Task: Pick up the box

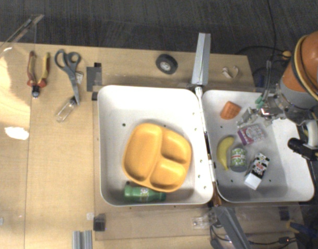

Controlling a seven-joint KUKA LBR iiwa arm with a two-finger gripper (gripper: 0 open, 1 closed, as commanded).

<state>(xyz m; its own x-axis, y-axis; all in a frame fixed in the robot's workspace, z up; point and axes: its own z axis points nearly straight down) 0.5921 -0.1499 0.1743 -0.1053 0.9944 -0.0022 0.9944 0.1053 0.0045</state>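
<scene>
The box is a small white and black carton with a red mark. It lies tilted in the front part of the right bin. My gripper hangs over the back of that bin, well behind the box and apart from it, at the end of the grey arm with its orange band. Nothing of the box is covered.
In the right bin also lie an orange cup, a purple packet, a banana and a green jar. The left bin holds a yellow divided plate and a green bottle. Scissors and pliers lie on the bench at the left.
</scene>
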